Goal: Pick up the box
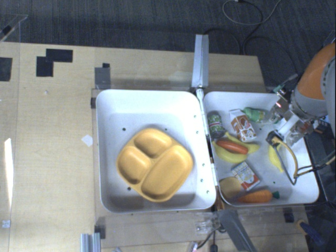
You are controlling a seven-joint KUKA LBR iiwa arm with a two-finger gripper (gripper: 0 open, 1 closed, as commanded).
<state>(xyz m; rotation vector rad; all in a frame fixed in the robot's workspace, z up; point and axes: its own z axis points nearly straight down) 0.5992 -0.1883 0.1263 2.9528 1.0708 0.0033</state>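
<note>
Two box candidates in the right bin (pixel 313 192). Upper box (pixel 242 127), white and red-brown carton, sits near the bin's middle top, just above the red pepper (pixel 231 146) and the banana (pixel 236 152). Lower box (pixel 245 175), smaller, lies below the banana, touching or almost touching the bread-coloured piece (pixel 231 185) and just above the carrot (pixel 255 196).

Relative to the upper box: green can (pixel 214 123) to its left, green bottle (pixel 257 114) to its upper right, second banana (pixel 275 156) to its lower right. Gripper (pixel 281 133) hangs right of the box, near the bin's right wall, arm coming in from the upper right. Finger state: cannot tell, cables and wrist hardware clutter the tip.

Key relation: upper box lies left of the gripper, nothing in between. Long axis runs roughly top-left to bottom-right. My read: short move left, wrist turned to close across the narrow side. Risk: bottle and pepper crowd the box ends. Yellow tray (pixel 155 163) in the left bin (pixel 110 140) is irrelevant.
</note>
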